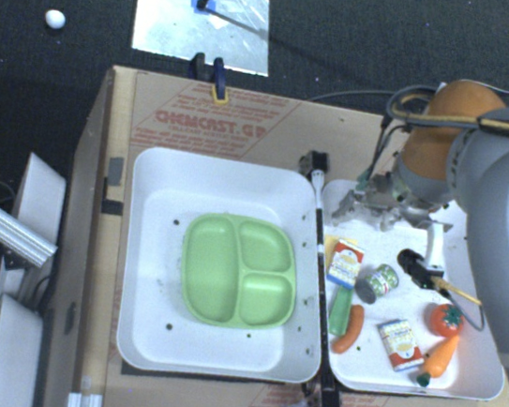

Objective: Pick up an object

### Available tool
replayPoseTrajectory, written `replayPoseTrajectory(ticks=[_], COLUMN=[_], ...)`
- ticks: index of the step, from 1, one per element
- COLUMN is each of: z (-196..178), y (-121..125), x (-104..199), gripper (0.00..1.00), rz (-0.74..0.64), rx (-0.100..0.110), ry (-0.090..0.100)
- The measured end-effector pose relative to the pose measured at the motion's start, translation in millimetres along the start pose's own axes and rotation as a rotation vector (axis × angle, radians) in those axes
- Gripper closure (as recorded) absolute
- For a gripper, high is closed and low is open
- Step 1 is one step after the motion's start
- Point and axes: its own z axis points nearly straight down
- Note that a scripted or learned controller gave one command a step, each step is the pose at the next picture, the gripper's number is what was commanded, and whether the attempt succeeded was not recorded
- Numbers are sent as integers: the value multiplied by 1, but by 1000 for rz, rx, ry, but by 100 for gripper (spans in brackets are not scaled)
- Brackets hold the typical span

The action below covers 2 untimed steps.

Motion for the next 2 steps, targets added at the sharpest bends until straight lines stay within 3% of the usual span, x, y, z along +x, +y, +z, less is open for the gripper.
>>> replayPoseTrajectory(ticks=[2], z=[0], y=[0], x=[0], gripper=[0], rz=[0], rx=[0], ry=[0])
